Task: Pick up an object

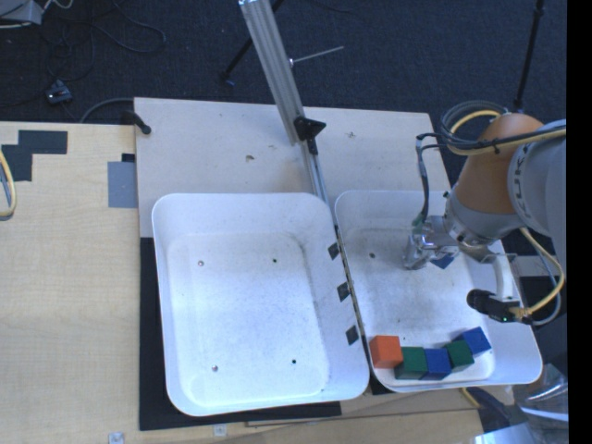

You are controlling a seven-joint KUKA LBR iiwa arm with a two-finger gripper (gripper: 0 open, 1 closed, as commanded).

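My gripper hangs low over the middle of the right bin, reaching in from the right. A small blue object shows just to its right, partly hidden by the wrist; I cannot tell whether it is held. Along the bin's front wall lies a row of blocks: an orange block, a green block, a blue block, a second green block and a second blue block.
The left bin stands beside the right one, with black clips along the shared wall. A slanted aluminium bar rises behind the bins. Cables loop off the arm at the right.
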